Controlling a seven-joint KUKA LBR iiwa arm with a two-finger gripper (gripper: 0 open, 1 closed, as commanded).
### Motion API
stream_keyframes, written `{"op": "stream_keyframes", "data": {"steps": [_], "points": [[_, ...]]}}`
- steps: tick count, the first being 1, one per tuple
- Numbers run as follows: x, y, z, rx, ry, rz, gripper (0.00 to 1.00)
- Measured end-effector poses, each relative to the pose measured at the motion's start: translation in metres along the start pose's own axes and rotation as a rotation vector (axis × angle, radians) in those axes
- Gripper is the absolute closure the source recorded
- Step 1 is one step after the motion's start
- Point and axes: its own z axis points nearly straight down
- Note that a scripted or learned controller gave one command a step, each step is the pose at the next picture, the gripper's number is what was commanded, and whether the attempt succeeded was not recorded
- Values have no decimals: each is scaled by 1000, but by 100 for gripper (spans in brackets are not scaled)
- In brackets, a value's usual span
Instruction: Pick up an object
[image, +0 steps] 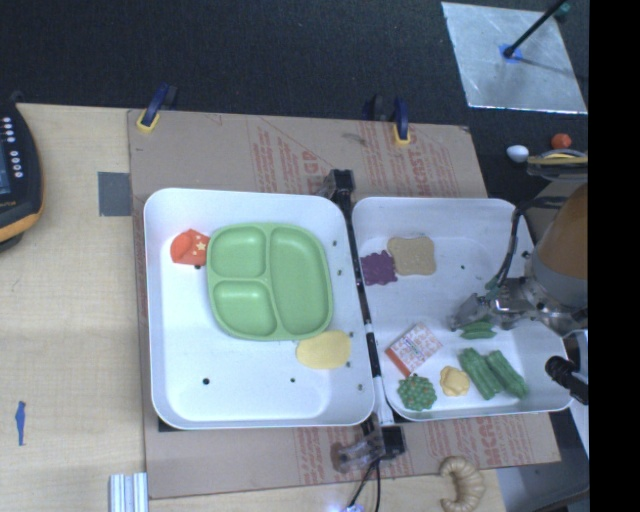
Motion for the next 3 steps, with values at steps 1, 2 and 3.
{"op": "stream_keyframes", "data": {"steps": [1,2,3], "points": [[-2,2,-16,-7,-4,-1,100],[74,13,-105,-18,-2,-7,100],[137,17,-141,-14,0,-5,100]]}}
